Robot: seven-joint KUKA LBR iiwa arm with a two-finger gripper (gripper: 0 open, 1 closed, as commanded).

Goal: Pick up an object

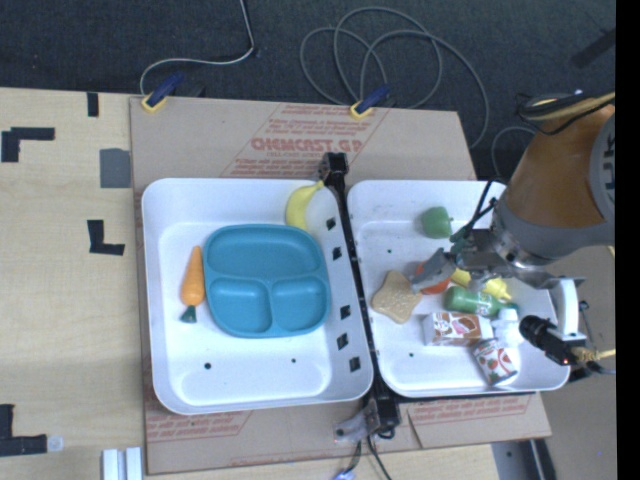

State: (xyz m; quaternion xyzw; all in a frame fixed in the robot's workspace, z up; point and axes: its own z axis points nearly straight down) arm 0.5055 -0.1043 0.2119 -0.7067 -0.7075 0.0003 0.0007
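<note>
The gripper (pixel 440 265) hangs low over the right bin (pixel 400 368); whether it is open or clamped is hard to tell amid the clutter. Around it lie a green ball (pixel 435 221), a bread slice (pixel 395 298), a green bottle (pixel 470 300) and 2 cartons (pixel 462 328). The left bin (pixel 170 368) holds a blue tray (pixel 267 280), carrot (pixel 192 280) and banana (pixel 303 205).

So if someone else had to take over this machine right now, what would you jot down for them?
Gripper: low in the right bin, over the pile of toy food; whether it grips anything can't be told.
Right bin: green round item, bread slice, green bottle, small cartons.
Left bin: blue divided plate, carrot, banana.
Done: nothing visibly lifted.
Left: grasp one object and raise it.
</note>
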